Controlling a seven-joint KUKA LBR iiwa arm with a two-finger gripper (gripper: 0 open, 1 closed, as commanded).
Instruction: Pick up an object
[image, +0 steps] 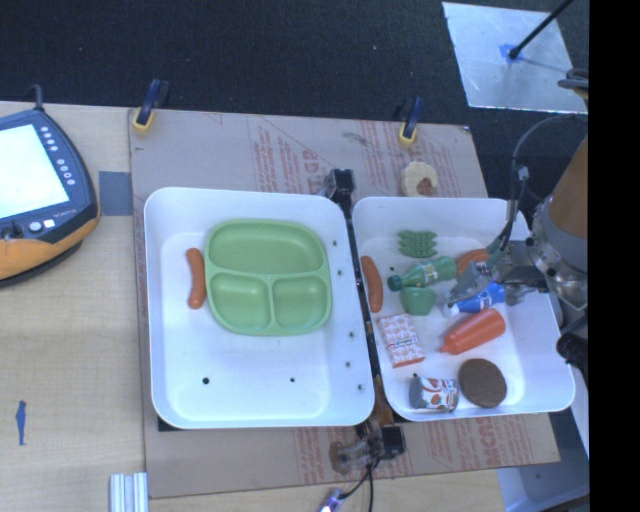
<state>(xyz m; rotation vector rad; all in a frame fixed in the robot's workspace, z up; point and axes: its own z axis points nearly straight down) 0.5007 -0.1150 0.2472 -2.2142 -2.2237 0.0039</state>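
Objects for picking lie crowded in the right bin (560, 400), which fills the lower right of the frame. Along its left wall a sausage (372, 283) lies lengthwise, touching the rim. Right of it come a green bottle (425, 273), a green leafy piece (417, 242) above that, and a small green lump (418, 300) below. A red-and-white packet (400, 340) sits near the bin's middle, with a small carton (434, 393) and a brown disc (483, 382) side by side against the lower edge. A large orange carrot (474, 331) lies tilted in the right half, and a blue-and-white bottle (482, 298) rests just above it.

The gripper (497, 268) comes in from the frame's right edge and hangs over the upper right of this bin, close to the blue-and-white bottle and an orange piece (470, 260) beside it. How far it is open cannot be told, nor whether it grasps anything. Free floor in this bin is scarce; the widest bare patch is along the right wall.

The left bin (250, 400) has much more room: a green divided tray (268, 276) sits in its upper half, a second sausage (196, 277) lies just left of the tray, and the lower half is bare white floor. A black clamp (341, 183) stands where the two bins meet at the top. A tan round thing (420, 179) rests on the cardboard above the right bin, and a pendant (40, 195) lies at the far left.
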